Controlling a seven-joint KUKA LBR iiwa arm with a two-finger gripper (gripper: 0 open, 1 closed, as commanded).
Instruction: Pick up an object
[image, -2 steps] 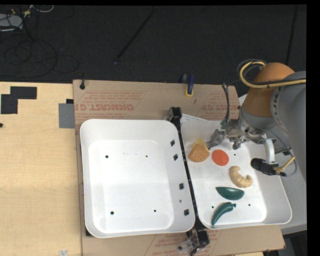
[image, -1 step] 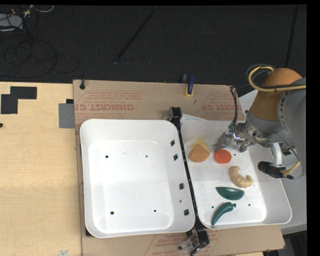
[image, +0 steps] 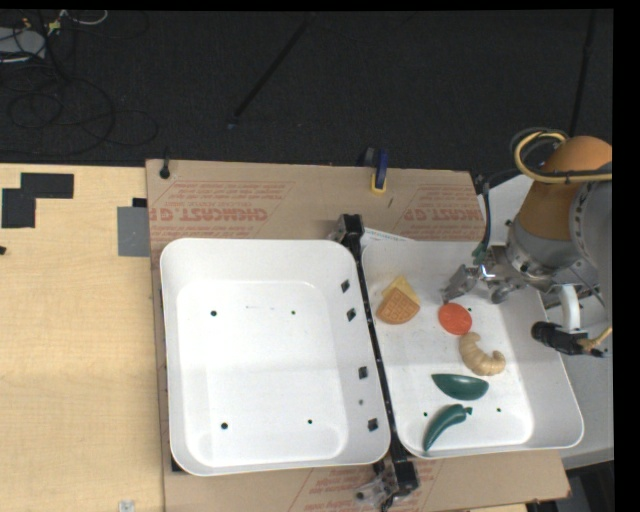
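A small red round object (image: 455, 318) is seen lying in the right bin (image: 560, 425), just below and slightly left of the pincer (image: 481, 283), apart from it. Nothing is gripped between the pincer's fingers, which are spread apart above the bin's upper part. Left of the pincer, a yellow-orange wedge (image: 398, 302) is found near the bin's left wall. Further below the pincer, a tan curved piece (image: 481, 355) is placed just beneath the red object, followed by a dark green oval piece (image: 461, 385) and a teal pepper-like piece (image: 444, 424). The left bin (image: 190, 300) is set far to the pincer's left on the desk (image: 70, 330).
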